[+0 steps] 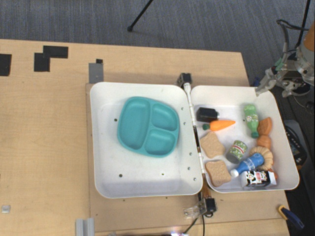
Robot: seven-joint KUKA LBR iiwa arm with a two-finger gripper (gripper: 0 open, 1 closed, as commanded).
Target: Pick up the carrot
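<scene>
Two white bins on a wooden bench, the carrot lying in the right one.

Nearest in the right bin point(288, 154) are a milk carton point(259, 178), a blue bottle point(248, 164) and bread slices point(218, 172); farther back the carrot point(221, 125) lies on its side, tip pointing right, just beside a black block point(206, 114). The left bin point(106, 173) holds a teal divided plate point(147, 126). Beyond the right bin's far corner hangs the gripper point(268, 82); whether it is open or closed cannot be told.

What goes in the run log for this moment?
gripper: above right bin's far corner | carrot: in right bin, untouched | pick: not yet done
</scene>
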